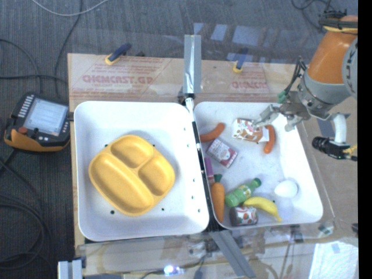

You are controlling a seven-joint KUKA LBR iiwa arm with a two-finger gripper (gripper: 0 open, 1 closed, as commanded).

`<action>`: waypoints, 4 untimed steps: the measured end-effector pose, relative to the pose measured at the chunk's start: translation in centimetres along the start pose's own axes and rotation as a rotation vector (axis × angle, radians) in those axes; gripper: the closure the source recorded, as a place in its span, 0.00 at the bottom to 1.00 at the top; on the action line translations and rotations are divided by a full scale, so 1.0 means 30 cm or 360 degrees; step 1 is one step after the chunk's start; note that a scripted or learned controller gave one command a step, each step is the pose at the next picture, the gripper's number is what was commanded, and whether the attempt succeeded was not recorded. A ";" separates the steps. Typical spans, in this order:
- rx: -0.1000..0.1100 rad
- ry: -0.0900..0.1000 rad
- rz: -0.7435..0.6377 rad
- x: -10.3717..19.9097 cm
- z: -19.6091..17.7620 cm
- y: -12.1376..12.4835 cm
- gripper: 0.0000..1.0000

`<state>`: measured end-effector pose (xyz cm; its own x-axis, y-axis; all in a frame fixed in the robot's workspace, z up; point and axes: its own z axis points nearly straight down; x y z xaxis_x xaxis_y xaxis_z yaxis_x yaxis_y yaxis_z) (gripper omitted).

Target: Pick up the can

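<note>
Gripper: hung over the far right corner of the right bin, fingers spread apart, nothing between them. Just beside it: a white snack packet and a sausage.

Can: stood at the bin's near edge, well apart from the gripper, crowded between a carrot, a green bottle and a banana.

Handling, judged: rigid, smooth, likely slippery, light to moderate in weight. Best taken across the round sides from above, where the neighbours leave room.

Left bin: held a yellow divided plate.
</note>
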<state>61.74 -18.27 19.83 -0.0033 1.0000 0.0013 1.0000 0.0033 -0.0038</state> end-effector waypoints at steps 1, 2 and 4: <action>-0.0003 -0.0006 0.0143 0.178 0.353 0.002 0.00; 0.0002 -0.0006 0.0141 0.179 0.328 0.001 1.00; 0.0069 0.0023 0.0076 0.050 0.349 0.145 0.00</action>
